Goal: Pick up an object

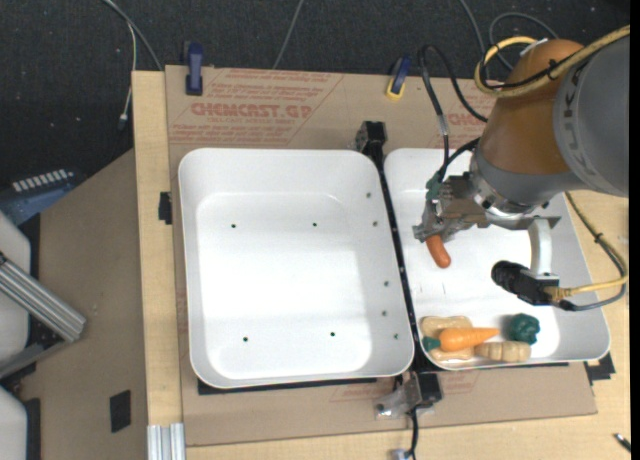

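the left bin [290, 268] is seen beside the right bin [570, 343]. over the right bin the gripper [436, 236] is lowered, and a small orange sausage-like object [439, 252] is seen between its fingertips. a toy carrot [466, 339], a beige piece [502, 351] and a green object [522, 327] are clustered at the near wall.

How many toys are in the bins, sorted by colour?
Orange: 2, the small sausage-shaped piece at the pincer and the carrot
Tan or beige: 2, the pale piece behind the carrot and the peanut-shaped piece
Green: 1, the green lump
Total: 5, all in the right bin
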You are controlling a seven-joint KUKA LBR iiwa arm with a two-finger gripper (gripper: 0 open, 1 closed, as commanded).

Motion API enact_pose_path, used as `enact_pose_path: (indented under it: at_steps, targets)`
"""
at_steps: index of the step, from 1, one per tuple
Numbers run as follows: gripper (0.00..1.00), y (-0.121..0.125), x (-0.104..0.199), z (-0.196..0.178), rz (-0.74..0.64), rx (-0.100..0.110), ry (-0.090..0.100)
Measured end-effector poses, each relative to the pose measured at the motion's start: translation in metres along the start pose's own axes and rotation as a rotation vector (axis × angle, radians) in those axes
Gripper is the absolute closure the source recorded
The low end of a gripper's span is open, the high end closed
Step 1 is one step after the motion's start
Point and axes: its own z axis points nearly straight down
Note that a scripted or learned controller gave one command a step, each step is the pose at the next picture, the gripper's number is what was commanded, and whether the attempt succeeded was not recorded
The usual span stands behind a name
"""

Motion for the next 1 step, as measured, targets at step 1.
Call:
enact_pose_path:
  at_steps: [1]
  targets:
    - [1.00, -0.0201, 0.0953, 0.0046, -0.013, 0.010, 0.001]
